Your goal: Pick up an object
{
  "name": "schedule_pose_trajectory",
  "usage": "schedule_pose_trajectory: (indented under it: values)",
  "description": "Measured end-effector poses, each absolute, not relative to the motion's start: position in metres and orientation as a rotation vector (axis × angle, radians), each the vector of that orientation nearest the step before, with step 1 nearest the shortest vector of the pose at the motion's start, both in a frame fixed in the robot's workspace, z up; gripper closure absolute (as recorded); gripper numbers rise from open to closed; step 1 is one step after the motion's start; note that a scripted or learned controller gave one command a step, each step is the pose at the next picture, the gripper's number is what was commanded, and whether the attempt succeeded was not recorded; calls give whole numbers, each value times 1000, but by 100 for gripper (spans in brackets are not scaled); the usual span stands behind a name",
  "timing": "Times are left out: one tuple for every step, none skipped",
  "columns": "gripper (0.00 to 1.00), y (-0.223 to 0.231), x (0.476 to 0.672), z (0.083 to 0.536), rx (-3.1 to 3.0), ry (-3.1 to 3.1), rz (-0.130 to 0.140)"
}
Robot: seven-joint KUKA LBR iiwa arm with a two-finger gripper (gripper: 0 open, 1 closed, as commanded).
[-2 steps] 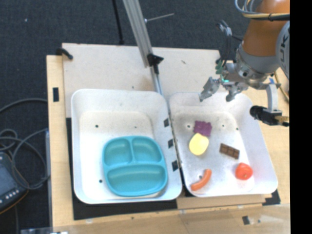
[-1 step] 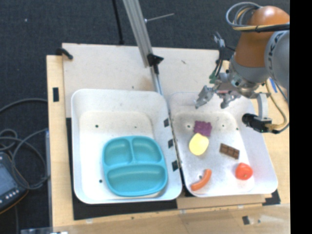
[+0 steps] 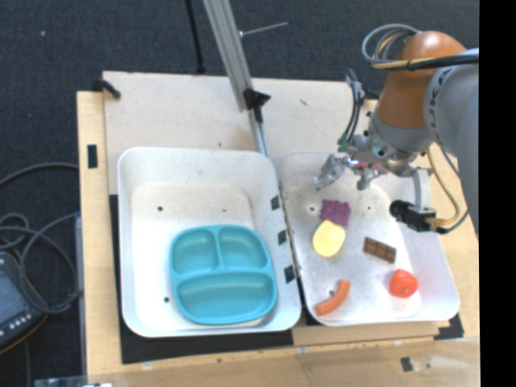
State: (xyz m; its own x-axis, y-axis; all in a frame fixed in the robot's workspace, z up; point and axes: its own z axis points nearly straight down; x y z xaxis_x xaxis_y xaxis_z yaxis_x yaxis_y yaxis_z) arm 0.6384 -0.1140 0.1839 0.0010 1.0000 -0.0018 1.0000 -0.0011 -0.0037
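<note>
The task is at its beginning, as far as the view shows; nothing is lifted yet. The pincer (image 3: 347, 174) hangs over the far part of the right bin (image 3: 439, 285), and its two fingers stand apart, released, with nothing between them; one finger points to the left and the other sits nearer the wrist.

All the possible objects lie on the floor of the right bin; a purple block (image 3: 335, 212) is just below the pincer, and a yellow round piece (image 3: 328, 239) touches it on the near side; a brown bar (image 3: 379, 250) lies to the right of these, a red ball (image 3: 403, 283) is near the front right corner, and an orange sausage (image 3: 333, 297) lies at the front edge. The left bin (image 3: 145, 176) carries a blue tray (image 3: 223, 285) with three compartments.

I judge that the purple block is the nearest candidate; what is left is the whole grasp: to descend, to close on one thing, and to raise it clear of the bin. The yellow piece so close to the purple block may disturb the closing.
</note>
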Motion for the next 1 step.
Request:
schedule_pose_trajectory:
  values:
    - [0,-115,631,139,-2222,-2219,6]
